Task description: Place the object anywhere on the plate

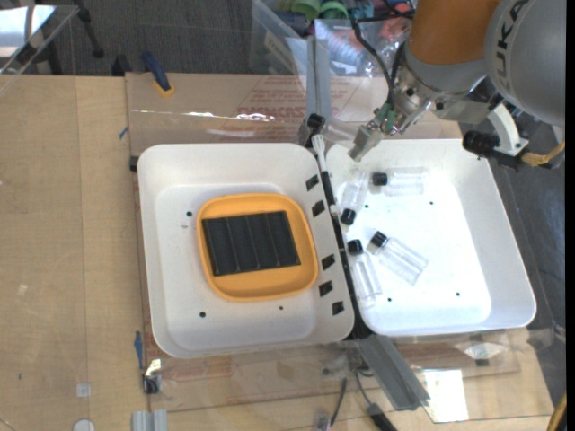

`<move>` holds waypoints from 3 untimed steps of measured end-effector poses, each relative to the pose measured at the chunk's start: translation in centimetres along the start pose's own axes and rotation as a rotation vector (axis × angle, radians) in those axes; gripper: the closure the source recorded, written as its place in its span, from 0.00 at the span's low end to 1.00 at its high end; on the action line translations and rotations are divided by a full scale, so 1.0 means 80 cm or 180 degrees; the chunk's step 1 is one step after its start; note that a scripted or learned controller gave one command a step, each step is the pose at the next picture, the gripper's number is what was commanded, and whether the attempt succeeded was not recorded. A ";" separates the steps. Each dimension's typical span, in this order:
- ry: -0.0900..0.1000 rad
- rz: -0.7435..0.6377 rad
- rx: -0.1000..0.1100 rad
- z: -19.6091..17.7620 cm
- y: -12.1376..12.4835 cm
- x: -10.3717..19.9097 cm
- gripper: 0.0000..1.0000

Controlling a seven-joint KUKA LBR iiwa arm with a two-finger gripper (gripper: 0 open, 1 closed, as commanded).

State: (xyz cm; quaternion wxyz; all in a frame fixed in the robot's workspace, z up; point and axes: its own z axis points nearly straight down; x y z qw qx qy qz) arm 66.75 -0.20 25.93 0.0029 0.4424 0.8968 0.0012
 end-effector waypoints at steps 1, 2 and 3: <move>0.0000 -0.0164 0.0001 -0.036 -0.016 -0.013 1.00; -0.0001 -0.0123 0.0001 -0.070 -0.046 -0.049 1.00; 0.0011 -0.0500 0.0008 0.093 -0.038 -0.035 1.00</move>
